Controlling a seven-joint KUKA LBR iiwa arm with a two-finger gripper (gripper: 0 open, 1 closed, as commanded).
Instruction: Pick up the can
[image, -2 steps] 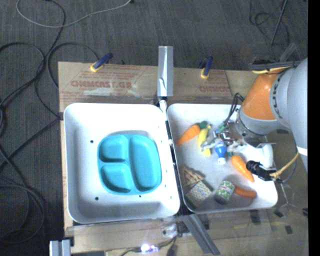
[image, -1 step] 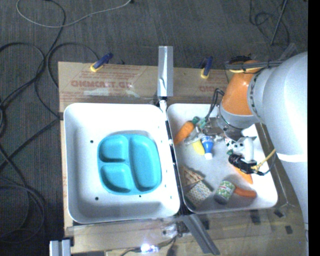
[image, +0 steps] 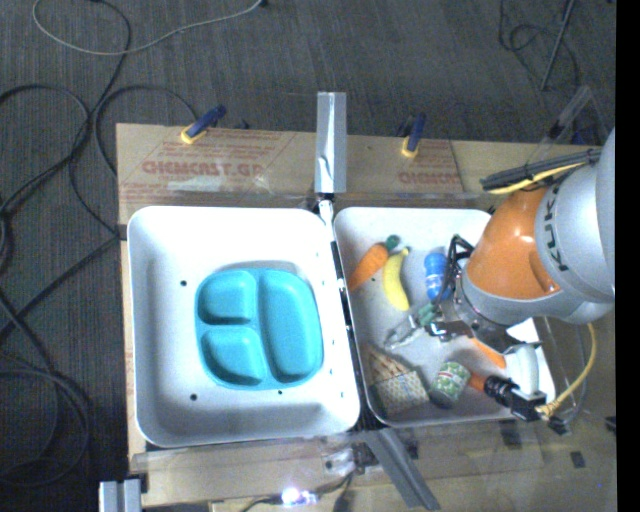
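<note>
The can (image: 450, 382), small with a green and pinkish label, lies tilted near the front wall of the right bin (image: 352, 262). My gripper (image: 418, 328) hangs over the middle of that bin, just above and to the left of the can and apart from it. Nothing visible is held in it. The orange and grey wrist hides the bin's right part.
A carrot (image: 368, 263), a banana (image: 397, 282) and a blue bottle (image: 434, 272) lie at the back of the right bin. A tan waffle-like piece (image: 395, 385) sits left of the can. The left bin (image: 150, 330) holds a blue divided plate (image: 260, 326).
</note>
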